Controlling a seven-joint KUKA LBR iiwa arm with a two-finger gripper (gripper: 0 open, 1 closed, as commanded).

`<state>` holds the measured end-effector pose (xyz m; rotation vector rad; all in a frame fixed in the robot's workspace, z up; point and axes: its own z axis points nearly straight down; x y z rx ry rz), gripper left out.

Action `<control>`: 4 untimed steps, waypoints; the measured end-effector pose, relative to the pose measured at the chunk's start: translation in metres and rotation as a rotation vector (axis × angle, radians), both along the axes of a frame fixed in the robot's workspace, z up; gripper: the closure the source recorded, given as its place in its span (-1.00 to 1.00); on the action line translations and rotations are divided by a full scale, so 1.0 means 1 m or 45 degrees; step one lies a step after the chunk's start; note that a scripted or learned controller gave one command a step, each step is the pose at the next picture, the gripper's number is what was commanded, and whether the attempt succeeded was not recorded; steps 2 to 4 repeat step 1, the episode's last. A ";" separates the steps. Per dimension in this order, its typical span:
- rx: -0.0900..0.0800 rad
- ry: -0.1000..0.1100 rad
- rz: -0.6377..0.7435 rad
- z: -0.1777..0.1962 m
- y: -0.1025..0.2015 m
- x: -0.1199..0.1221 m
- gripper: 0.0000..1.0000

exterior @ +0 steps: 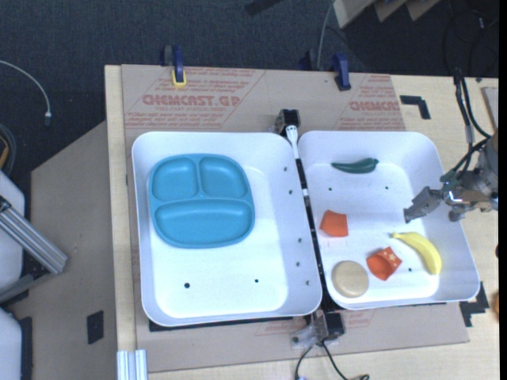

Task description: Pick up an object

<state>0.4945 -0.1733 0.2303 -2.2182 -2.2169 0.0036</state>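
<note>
Gripper (420, 206), jaw state indiscernible, hovers over the right bin (412, 145). Banana (421, 251) lies just below; descend centred across its width.

Arm entering from the right edge, jaws (418, 206) low, pointing left, nothing visibly held

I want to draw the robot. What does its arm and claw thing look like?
At the picture's right edge you see the gripper: dark grey metal, small and blocky, with a dull pointed tip. Behind it sit shiny silver parts, and thin black cables loop down to it from above. The rest of the arm is cut off, so its colours can't be told here.
</note>
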 end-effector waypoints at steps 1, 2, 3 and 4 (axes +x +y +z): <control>0.000 -0.001 -0.001 -0.054 -0.003 -0.010 -1.00; 0.000 -0.001 -0.001 -0.054 -0.003 -0.010 -1.00; 0.000 -0.001 -0.001 -0.054 -0.003 -0.010 -1.00; 0.000 -0.001 -0.001 -0.054 -0.003 -0.010 -1.00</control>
